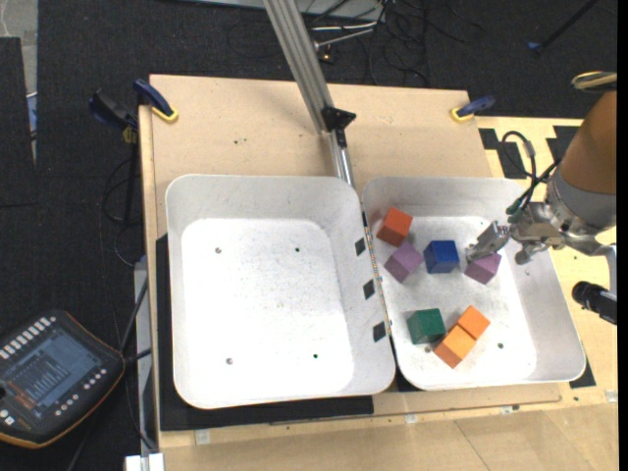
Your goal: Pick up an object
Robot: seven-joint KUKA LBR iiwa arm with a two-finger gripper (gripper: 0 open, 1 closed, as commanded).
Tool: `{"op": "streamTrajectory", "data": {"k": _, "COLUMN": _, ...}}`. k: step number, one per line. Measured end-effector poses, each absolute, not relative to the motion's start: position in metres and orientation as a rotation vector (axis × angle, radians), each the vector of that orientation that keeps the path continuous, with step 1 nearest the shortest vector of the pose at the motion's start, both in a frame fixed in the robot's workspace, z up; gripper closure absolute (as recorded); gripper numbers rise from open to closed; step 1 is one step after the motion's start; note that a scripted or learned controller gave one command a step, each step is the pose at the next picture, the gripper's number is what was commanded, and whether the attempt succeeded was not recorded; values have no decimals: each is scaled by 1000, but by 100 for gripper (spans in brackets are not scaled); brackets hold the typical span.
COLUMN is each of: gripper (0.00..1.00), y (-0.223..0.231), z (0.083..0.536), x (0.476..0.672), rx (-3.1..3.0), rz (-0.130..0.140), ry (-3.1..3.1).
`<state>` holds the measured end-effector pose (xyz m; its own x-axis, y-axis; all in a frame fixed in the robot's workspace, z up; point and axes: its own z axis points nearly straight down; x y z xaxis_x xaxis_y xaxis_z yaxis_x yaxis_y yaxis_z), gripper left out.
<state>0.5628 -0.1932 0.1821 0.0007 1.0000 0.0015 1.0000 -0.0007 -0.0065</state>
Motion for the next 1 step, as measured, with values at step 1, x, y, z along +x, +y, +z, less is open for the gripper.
{"op": "streamTrajectory", "data": {"k": 1, "gripper": 0, "y": -196, "z": 138, "x": 566, "rx": -2220, "rz": 3, "ry": -2219}}
